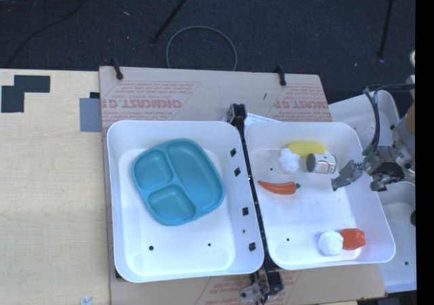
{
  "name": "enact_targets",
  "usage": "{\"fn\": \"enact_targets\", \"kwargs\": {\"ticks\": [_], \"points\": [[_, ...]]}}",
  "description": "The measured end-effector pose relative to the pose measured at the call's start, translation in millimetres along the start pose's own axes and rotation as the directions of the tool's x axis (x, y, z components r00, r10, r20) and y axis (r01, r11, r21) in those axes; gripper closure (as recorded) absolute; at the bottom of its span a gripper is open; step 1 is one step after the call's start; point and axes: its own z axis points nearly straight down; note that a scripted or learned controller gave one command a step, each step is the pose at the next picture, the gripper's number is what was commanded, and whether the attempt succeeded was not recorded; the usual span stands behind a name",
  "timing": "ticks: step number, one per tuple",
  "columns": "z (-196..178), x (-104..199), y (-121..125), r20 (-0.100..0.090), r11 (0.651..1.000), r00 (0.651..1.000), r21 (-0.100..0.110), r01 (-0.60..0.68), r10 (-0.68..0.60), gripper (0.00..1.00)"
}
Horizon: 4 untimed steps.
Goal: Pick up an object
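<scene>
The right bin (369,226) holds several small objects. A yellow piece (306,148) lies at its far side, with a white lump (289,159) and a small jar on its side (323,163) just in front. An orange carrot-like piece (278,188) lies near the divider. At the near right, a white ball (330,243) touches a red-orange piece (352,237). My gripper (361,178) hangs over the bin's right edge, just right of the jar, open, with nothing between its fingers.
The left bin (135,249) holds a blue divided plate (178,180). A black divider (247,188) runs between the two bins. Cardboard lies under both bins, and cables hang by the arm at the right.
</scene>
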Motion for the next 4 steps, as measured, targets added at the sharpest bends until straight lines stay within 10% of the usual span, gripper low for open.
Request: {"fn": "enact_targets", "kwargs": {"ticks": [1,4], "points": [[-5,0,2,0.003,1.000,1.000,-0.011,0.002,-0.002,0.00],[145,9,-6,0.000,1.000,1.000,-0.005,0.002,-0.002,0.00]]}}
